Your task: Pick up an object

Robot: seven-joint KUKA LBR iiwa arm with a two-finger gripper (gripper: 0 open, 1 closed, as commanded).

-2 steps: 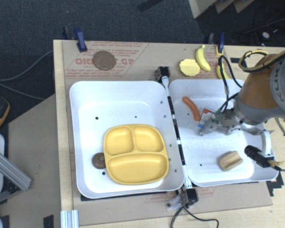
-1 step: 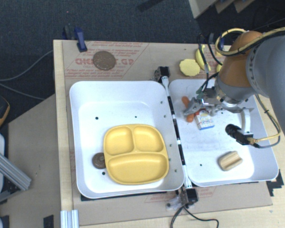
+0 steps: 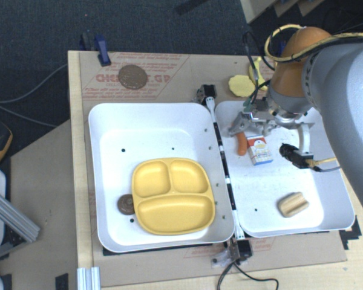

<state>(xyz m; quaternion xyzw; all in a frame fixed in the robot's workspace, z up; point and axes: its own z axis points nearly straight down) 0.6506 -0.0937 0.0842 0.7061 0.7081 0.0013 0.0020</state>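
Observation:
The right bin (image 3: 327, 216) holds a small red, white and blue box (image 3: 261, 151), a short orange piece (image 3: 242, 144) just left of it, and a tan block (image 3: 292, 203) near the front. My gripper (image 3: 252, 125) hangs low over the bin's back left corner, right above the orange piece and the box's top end. Whether it touches either one is hidden by the wrist. The grey arm with its orange band (image 3: 302, 47) reaches in from the right.
The left bin (image 3: 109, 132) holds a yellow divided plate (image 3: 172, 195) with a brown disc (image 3: 126, 204) at its left edge. Behind the bins on the cardboard lie a yellow lump (image 3: 242, 85), another brown disc (image 3: 132, 76) and a blue clip (image 3: 101, 50).

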